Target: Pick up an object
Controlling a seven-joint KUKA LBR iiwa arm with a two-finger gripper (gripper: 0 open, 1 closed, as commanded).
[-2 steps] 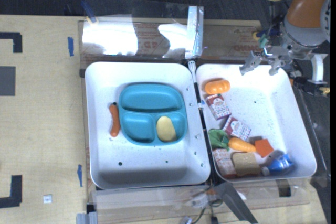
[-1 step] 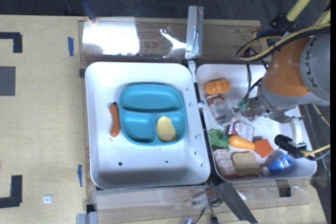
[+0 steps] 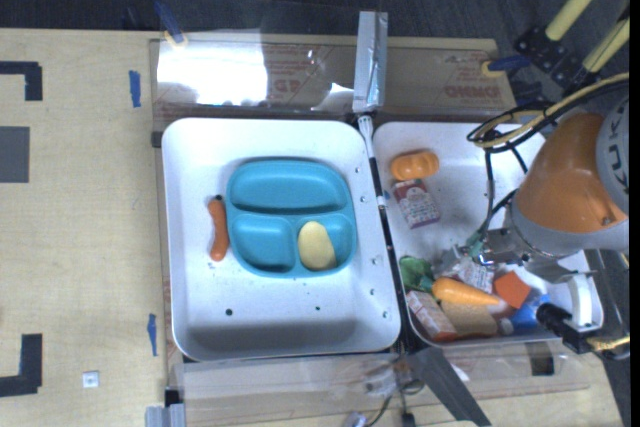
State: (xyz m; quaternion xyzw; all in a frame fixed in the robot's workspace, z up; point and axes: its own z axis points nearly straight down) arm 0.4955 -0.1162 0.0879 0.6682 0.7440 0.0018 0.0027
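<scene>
The gripper [image 3: 487, 253] hangs low over the near half of the right bin [image 3: 455, 143]. It sits at the end of the grey arm with the orange band, which comes in from the right, and whether it is spread or pressed together cannot be told from this angle. Nothing can be seen pinched in it. Just beside and below it is a crowded heap. An orange carrot-shaped piece [image 3: 468, 294] lies across the heap on the gripper's near side, with a small orange-red block [image 3: 512, 289] to its right and a blue piece [image 3: 524, 317] nearer still. A green item [image 3: 414, 270] sits to the gripper's left. Farther off in the same bin, a small packet with a red label [image 3: 417, 203] lies apart from the heap, its print too small to read, and beyond it is a rounded orange item [image 3: 414, 164]. In the left bin [image 3: 200, 310], well apart from the gripper, a blue divided plate [image 3: 288, 187] holds a yellow egg-shaped piece [image 3: 316, 245] in its near right compartment. An orange-red sausage-shaped piece [image 3: 217, 228] lies just beside the plate's left edge. The pale board behind the bins [image 3: 440, 75] carries red lettering that is not legible.
</scene>
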